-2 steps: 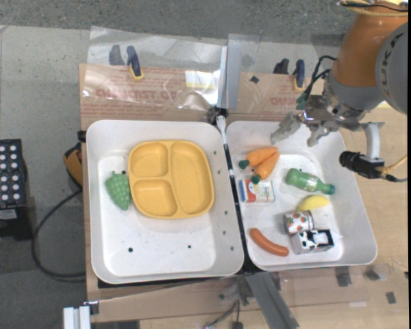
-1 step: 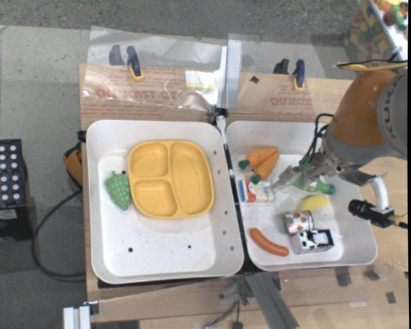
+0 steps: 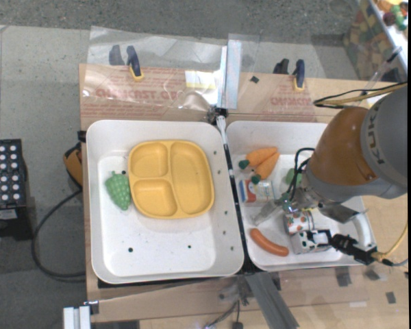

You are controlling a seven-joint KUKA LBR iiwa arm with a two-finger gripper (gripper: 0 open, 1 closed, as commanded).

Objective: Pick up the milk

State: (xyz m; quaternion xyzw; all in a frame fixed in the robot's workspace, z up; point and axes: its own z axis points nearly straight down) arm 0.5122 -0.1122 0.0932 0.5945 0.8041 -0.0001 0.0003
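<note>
The milk (image 3: 251, 190) is a small white carton with red and blue markings, lying in the right bin (image 3: 298, 130) near its left wall. My gripper (image 3: 274, 209) hangs low in the same bin, just right of and slightly below the carton, close to it. I cannot tell whether it touches the carton. The grey arm with its orange band (image 3: 346, 157) reaches in from the right and covers the bin's right half.
An orange carrot (image 3: 262, 158) lies above the milk, a reddish sausage (image 3: 269, 242) near the bin's front, and a green item (image 3: 290, 177) by the arm. The left bin (image 3: 109, 252) holds a yellow divided plate (image 3: 171, 178) and green grapes (image 3: 119, 189).
</note>
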